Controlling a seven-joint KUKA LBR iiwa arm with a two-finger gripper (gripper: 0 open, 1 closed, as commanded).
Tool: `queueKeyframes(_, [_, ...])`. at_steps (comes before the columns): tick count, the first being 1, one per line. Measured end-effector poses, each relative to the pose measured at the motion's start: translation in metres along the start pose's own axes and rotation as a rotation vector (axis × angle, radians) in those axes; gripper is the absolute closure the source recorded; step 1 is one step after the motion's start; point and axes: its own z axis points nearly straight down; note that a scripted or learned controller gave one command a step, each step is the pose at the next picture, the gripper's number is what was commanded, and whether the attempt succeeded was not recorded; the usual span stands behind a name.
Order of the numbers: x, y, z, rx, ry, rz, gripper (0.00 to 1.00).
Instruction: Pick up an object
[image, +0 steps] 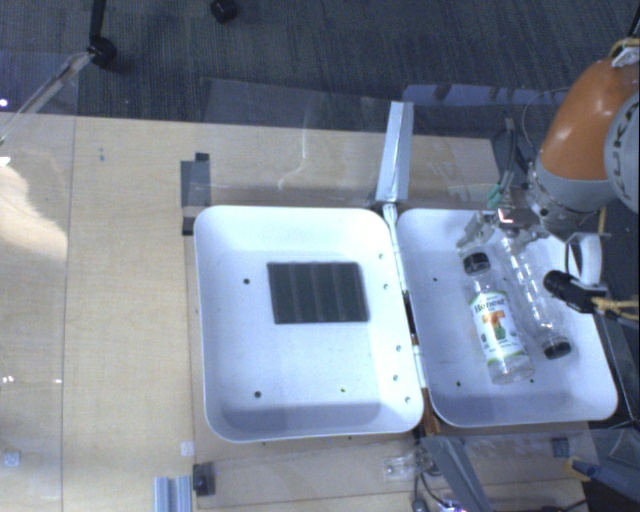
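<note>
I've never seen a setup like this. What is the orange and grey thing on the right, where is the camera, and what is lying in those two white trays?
The orange and grey shape is part of a robot arm, reaching in from the right. At its end is a two-finger gripper, the robot's "hand", which sits low over the far edge of the right bin. The single camera is fixed above the bench and looks down at a slant.

On the wooden bench two shallow white bins sit side by side. The left bin holds a dark ribbed rectangular block. The right bin holds two clear plastic bottles lying down: a labelled bottle with a dark cap, and a plain bottle beside it. The gripper is close to the bottles, but the picture is too unclear to say whether it holds anything.
</note>
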Motion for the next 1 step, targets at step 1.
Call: queueKeyframes(1, [-0.0116, -0.0224, 0.1057, -0.01, -0.002, -0.043, 0.0])
